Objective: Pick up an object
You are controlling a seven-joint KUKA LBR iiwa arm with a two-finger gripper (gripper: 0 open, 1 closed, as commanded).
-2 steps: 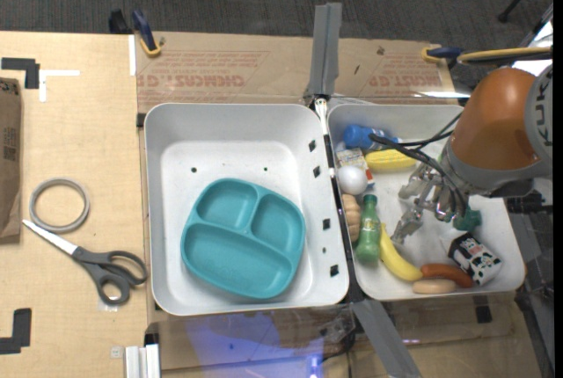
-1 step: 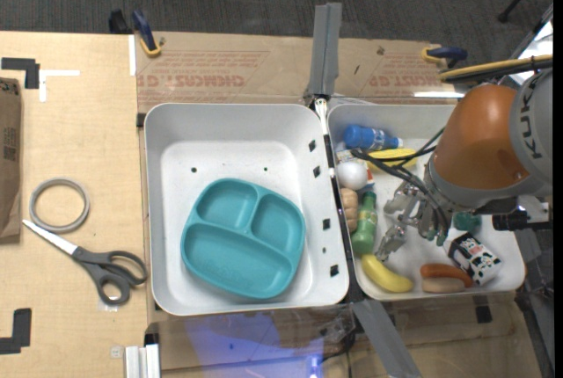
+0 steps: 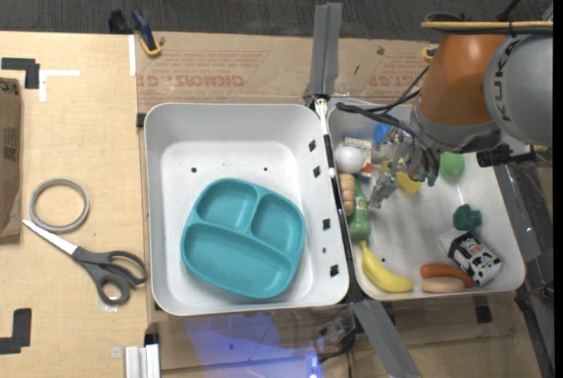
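Observation:
My gripper (image 3: 390, 181) hangs low over the back middle of the right bin (image 3: 508, 218), under the orange band of the arm. A small yellow piece (image 3: 409, 184) lies right against it on its right side. A white egg (image 3: 350, 157) and a blue item (image 3: 380, 136) sit just left of and behind it. A light green ball (image 3: 451, 163) is to its right. Along the bin's left wall lie a tan piece (image 3: 347, 190) and a green vegetable (image 3: 359, 224). A banana (image 3: 383, 273), a sausage (image 3: 444, 272), a black-and-white cow toy (image 3: 475, 255) and a dark green toy (image 3: 467, 216) lie toward the front.
The left bin (image 3: 158, 192) holds a teal divided plate (image 3: 244, 237). Scissors (image 3: 97, 262) and a tape ring (image 3: 59, 203) lie on the bench to the left. Cables run from the arm over the right bin's back edge.

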